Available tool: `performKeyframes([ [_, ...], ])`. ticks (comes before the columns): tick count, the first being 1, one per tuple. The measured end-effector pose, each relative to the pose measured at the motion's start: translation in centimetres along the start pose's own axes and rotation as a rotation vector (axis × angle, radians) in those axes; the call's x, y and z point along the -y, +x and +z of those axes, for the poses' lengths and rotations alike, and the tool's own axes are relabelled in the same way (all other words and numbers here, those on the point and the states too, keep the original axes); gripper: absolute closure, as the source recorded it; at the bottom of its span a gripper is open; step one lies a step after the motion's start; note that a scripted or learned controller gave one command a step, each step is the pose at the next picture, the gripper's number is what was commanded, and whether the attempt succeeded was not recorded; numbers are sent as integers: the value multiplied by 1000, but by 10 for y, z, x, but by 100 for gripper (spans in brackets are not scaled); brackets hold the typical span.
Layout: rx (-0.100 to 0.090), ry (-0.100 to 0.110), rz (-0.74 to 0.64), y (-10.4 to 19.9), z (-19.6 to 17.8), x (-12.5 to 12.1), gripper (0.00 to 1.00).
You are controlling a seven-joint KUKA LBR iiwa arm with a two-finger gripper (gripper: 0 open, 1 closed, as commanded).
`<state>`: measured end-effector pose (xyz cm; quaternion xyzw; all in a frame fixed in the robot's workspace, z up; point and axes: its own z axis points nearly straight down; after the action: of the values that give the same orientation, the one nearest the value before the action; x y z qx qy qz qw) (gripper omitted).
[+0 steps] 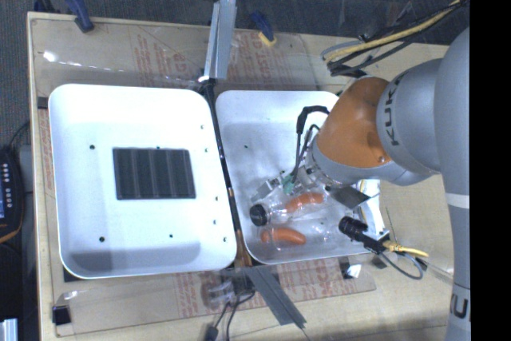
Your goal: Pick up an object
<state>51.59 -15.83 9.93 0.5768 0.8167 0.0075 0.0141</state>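
Observation:
My gripper [292,184] reaches down into the right bin [247,120], under the orange wrist band. Its tip sits among a small pile near the bin's front. A clear plastic bottle [275,206] with a black cap [258,213] lies there on its side, just left of and below the tip. An orange piece [305,202] lies right beside the gripper tip, touching or nearly touching it. A second orange piece [283,236] lies apart, closer to the front wall. The wrist hides the gripper's own tips.
The left bin [80,116] holds a black ridged rectangular block [154,172] near its middle. A metal divider post [219,36] stands at the back between the bins. Blue clamps [79,12] grip the bench's far edge.

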Motion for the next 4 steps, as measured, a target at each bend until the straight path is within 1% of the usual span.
performKeyframes([
  [1, 9, -4, -98, 33, -3, -7, 0],
  [2, 2, -7, -107, 37, -13, -11, 100],
  [3, 5, -6, -106, 36, -13, -10, 0],
  [4, -8, 21, -69, 27, 5, -14, 0],
])
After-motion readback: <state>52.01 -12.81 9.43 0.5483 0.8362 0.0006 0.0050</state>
